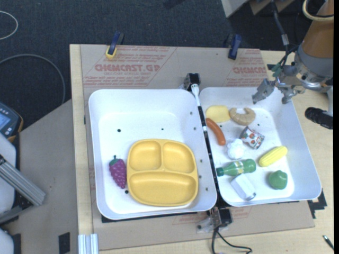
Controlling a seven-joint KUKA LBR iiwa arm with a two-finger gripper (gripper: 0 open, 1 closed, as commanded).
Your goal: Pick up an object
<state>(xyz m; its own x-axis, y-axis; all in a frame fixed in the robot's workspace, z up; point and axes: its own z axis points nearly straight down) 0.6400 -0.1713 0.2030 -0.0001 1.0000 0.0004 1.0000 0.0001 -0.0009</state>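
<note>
The hand [276, 90] is hovering open and empty at the frame's upper right, above the toy corn cob [273, 155] (likely light, stiff, best pinched across its middle).

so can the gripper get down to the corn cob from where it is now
Probably yes. The gripper hangs above the far edge of the right bin, and the corn cob lies nearer the camera with open bin floor around it. Its closest neighbours, the small can and the green pepper, lie apart from it.
</note>
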